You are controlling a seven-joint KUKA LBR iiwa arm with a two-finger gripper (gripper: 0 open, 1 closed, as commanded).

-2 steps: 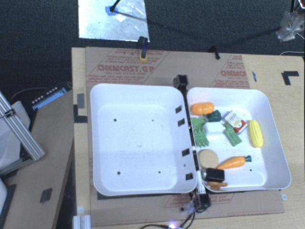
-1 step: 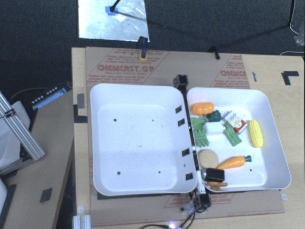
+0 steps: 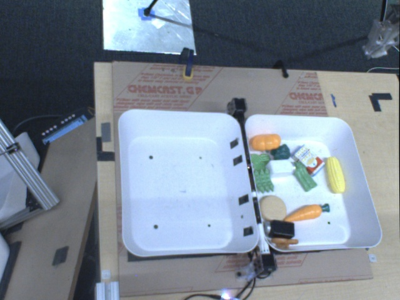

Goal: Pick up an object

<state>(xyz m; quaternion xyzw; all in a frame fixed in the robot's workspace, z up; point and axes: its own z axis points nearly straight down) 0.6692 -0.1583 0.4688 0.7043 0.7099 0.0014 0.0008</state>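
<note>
The right bin (image 3: 356, 167) holds several toy foods. An orange fruit (image 3: 265, 142) lies at its back left, with a dark green piece (image 3: 281, 151) beside it. A green leafy piece (image 3: 262, 170) rests against the left wall. A red and white carton (image 3: 309, 157) and a green piece (image 3: 305, 177) sit near the middle. A yellow corn cob (image 3: 336, 174) lies to the right. Toward the front are a tan round disc (image 3: 273, 207), a carrot (image 3: 304, 212) and a black block (image 3: 282, 229).
The left bin (image 3: 181, 180) stands beside the right one on a cardboard sheet (image 3: 162, 89). A shiny metal plate (image 3: 149, 16) lies at the back, a yellow clamp (image 3: 187, 64) at the cardboard's edge. An aluminium rail (image 3: 25, 170) slants at far left.
</note>
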